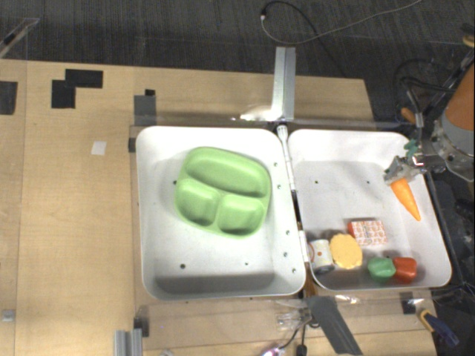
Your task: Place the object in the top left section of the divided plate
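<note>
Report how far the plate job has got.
Nothing is placed yet: no item lies in any section of the green divided plate in the left bin. The pincer is at the carrot's top in the right bin. The carry and placement remain.

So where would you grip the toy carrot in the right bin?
Across the thick upper half of the carrot, coming straight down. It lies flat near the right bin's far right wall, tapering toward its lower tip, so close the fingers across its width, not lengthwise.

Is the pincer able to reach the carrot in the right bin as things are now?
Probably yes. The pincer sits at the carrot's upper end, and nothing lies over it; the other toys are lower in the right bin.
</note>
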